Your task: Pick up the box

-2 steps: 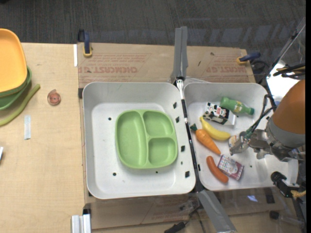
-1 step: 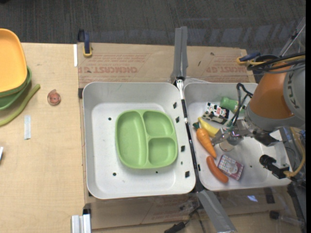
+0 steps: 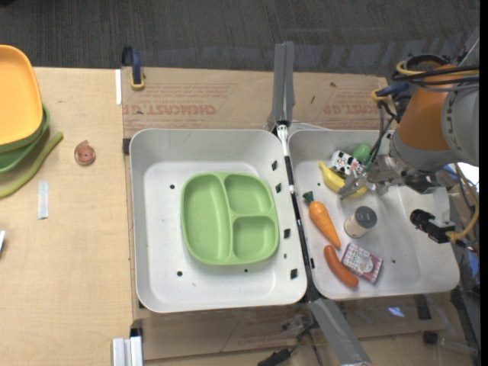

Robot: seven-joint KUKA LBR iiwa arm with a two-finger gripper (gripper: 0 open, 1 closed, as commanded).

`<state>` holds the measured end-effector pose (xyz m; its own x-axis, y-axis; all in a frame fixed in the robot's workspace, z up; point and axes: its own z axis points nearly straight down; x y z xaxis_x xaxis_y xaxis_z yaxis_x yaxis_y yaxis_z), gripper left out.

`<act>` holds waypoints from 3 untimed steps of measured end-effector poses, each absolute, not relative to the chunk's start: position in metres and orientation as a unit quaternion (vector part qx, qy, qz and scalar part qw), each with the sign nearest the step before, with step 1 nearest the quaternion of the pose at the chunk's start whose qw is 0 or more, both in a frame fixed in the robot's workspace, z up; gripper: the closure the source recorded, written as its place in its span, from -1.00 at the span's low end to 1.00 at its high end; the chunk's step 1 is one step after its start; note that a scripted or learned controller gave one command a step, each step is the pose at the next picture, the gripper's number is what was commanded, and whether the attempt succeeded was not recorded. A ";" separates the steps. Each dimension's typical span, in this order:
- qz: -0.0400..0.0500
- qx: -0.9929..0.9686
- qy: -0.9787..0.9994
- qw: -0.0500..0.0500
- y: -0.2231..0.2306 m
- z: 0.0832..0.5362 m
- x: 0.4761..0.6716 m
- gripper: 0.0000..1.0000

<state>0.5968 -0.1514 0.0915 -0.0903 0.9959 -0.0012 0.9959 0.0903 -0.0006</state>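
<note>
The box (image 3: 361, 261) is small, pink and flat, and lies near the front of the right bin (image 3: 412, 277), beside a red sausage (image 3: 340, 267). My gripper (image 3: 354, 183) hangs low over the back of that bin, just above a yellow banana (image 3: 333, 178). It is well behind the box, with nothing visibly in its grasp. The grey arm with its orange band (image 3: 422, 124) comes in from the right.
The right bin also holds an orange carrot (image 3: 323, 219), a small round jar (image 3: 361, 221), a black-and-white toy (image 3: 345, 161) and a green item (image 3: 361, 153). A green divided plate (image 3: 230, 218) fills the left bin (image 3: 152, 227). Stacked plates (image 3: 17, 105) sit at far left.
</note>
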 end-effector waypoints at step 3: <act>0.003 0.635 0.773 0.006 -0.110 0.096 0.482 -1.00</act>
